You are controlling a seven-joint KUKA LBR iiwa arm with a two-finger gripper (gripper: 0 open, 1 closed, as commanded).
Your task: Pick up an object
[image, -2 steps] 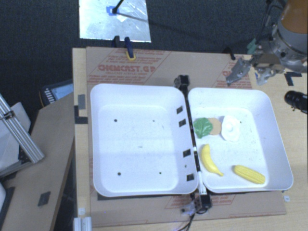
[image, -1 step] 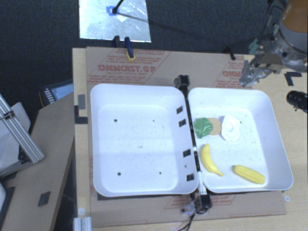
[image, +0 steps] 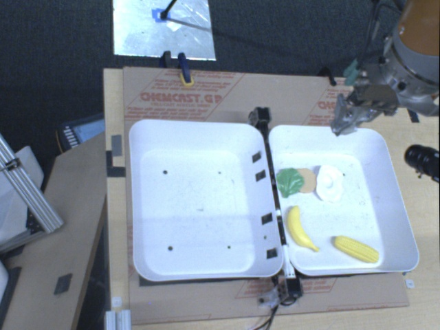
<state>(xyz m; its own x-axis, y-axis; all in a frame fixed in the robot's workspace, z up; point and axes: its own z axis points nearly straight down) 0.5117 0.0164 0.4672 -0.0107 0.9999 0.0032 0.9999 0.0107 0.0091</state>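
The gripper [image: 344, 124] hangs over the right bin's [image: 385, 157] far rim; its opening is unclear. Lettuce [image: 290, 181], egg [image: 330, 183], banana [image: 300, 229] and corn [image: 356, 248] lie inside.

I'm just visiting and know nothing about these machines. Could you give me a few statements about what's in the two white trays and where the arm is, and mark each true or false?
1. The banana lies in the right bin. True.
2. The corn cob lies in the left bin. False: it lies in the right bin, near its front edge.
3. The tool is above the right bin's far edge. True.
4. The tool is gripping the banana. False: the banana lies on the bin floor, apart from it.
5. A green leafy piece lies beside the white egg-like piece. True.
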